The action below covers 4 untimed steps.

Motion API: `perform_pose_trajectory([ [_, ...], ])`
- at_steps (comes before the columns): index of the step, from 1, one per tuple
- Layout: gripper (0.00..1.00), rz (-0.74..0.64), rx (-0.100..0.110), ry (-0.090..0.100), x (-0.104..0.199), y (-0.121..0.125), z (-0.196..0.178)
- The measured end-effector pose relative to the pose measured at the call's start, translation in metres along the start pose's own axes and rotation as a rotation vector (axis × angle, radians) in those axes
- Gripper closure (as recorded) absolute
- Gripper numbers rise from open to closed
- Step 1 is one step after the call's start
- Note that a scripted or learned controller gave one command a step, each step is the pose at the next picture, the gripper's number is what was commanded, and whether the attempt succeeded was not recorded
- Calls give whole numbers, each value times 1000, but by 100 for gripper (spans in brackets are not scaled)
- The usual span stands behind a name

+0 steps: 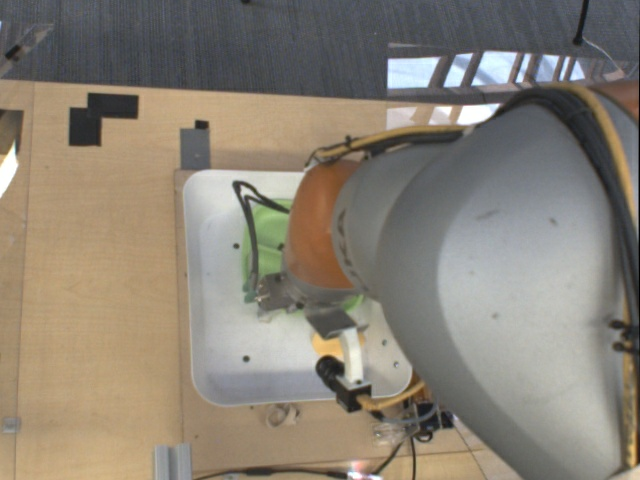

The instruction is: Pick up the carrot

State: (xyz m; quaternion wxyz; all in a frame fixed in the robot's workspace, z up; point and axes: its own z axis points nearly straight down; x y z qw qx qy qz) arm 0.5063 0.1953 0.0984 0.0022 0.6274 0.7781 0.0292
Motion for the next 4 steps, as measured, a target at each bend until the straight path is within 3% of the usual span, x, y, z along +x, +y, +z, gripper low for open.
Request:
perform_pose_trajectory([
  [1,100,-3,28,-23,-1,-10,-170],
  [2,100,-316,55,-25,-27,-23,-79],
  [3,100,-676,36,-18,-32,-18,5],
  [4,100,-247,27,-26,4,-13,6],
])
